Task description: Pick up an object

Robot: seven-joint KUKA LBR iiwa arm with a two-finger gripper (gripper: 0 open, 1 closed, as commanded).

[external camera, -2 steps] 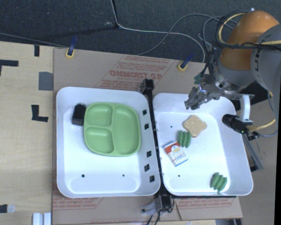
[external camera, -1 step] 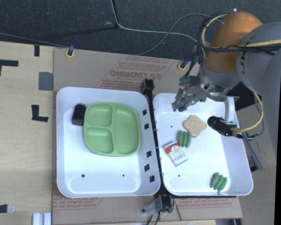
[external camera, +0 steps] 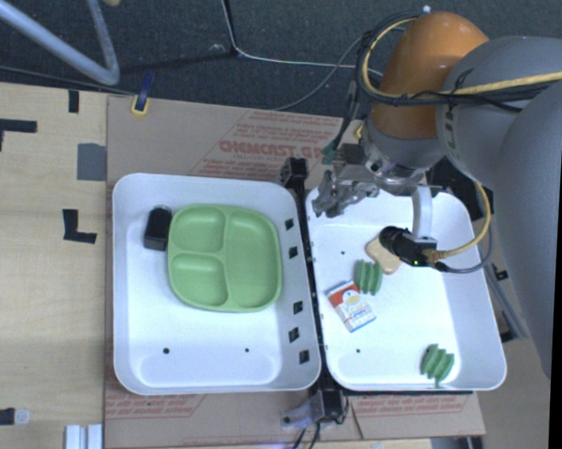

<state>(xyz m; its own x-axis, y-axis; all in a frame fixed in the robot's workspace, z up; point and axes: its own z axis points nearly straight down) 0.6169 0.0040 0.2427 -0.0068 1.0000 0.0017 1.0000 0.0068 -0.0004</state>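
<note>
Hovering over the right bin [external camera: 462, 364], the hand [external camera: 339, 198] holds nothing visible; its opening I cannot tell.

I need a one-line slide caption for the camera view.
KUKA arm's gripper over the right bin near green items; left bin holds a green divided plate.
</note>
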